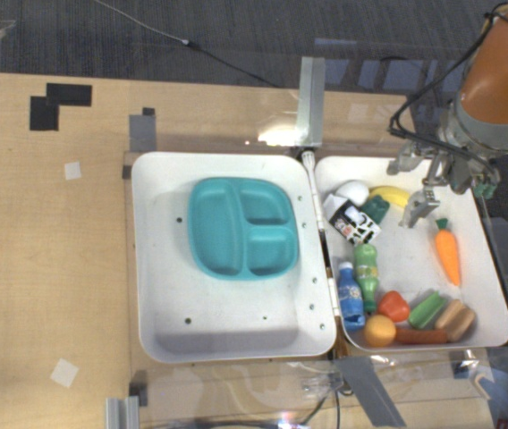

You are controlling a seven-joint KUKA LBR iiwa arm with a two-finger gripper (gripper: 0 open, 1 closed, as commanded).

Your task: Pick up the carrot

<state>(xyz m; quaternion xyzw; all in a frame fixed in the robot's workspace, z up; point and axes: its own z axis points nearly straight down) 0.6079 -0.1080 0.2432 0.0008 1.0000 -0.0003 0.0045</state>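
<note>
- Two-finger metal gripper (428, 195) hangs over the back part of the right-hand shallow white bin (495, 315); fingers (418, 208) stand apart, released, with nothing between them.
- Small orange carrot with a green top (448, 250) lies loose on the bin floor just in front of and to the right of the fingers, near the right wall, green end toward the back. Not touching the fingers as far as can be seen.
- Grey arm with the orange band (503, 61) enters from the upper right, dark cables looping beside the wrist.
- Yellow banana-shaped toy (392, 195) lies just left of the fingers, with a dark green block (376, 208) touching its left end.
- White rounded object (352, 192) and a black-and-white patterned item (354, 225) sit near the bin's left wall at the back.
- Green bottle-like toy (366, 271) and blue bottle with a label (350, 297) lie side by side along the left wall.
- Front of bin: orange ball (379, 331), red pepper-like piece (393, 306), green pepper-like piece (427, 309), tan bun-shaped piece (456, 320), dark red sausage-like piece (421, 336), all clustered and touching.
- Left-hand shallow white bin (160, 329) holds a teal compartment tray (241, 228) near its middle.
- Both bins rest on the light wooden counter (48, 266), with black tape marks (57, 104) at the far left.
</note>
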